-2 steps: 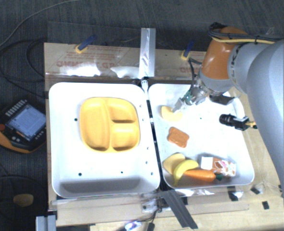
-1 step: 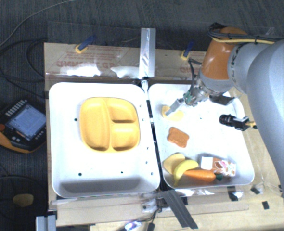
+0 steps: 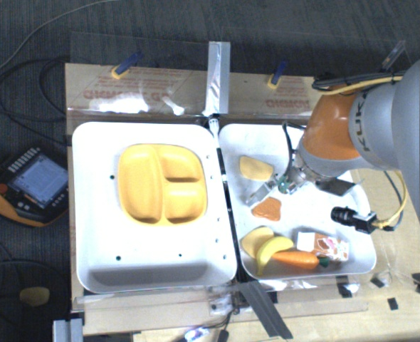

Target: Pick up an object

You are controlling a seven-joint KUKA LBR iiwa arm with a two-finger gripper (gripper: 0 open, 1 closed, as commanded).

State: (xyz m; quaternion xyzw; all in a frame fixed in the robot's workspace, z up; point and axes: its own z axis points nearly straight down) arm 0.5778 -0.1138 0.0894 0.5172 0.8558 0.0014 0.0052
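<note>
- Right bin (image 3: 228, 191): the arm (image 3: 381, 120) enters from the upper right of the frame, and the gripper (image 3: 261, 192) sits near the bin's middle, just right of the wall between the two bins.
- Gripper state: fingers slightly parted, nothing seen between them.
- Orange flat piece (image 3: 268, 209): lies just below and beside the fingertips; whether it touches them cannot be told.
- Pale yellow wedge (image 3: 255, 168): just above the gripper, near the bin's upper left.
- Lower edge of the right bin is crowded: yellow banana-like pieces (image 3: 265, 246), a carrot (image 3: 294, 259) and a small carton (image 3: 324, 246) lie close together.
- Open floor remains at the bin's right centre, beside a black fitting (image 3: 352, 217).
- Left bin (image 3: 89, 212): a yellow divided tray (image 3: 161, 184) sits centrally, with bare white floor all around it.
</note>
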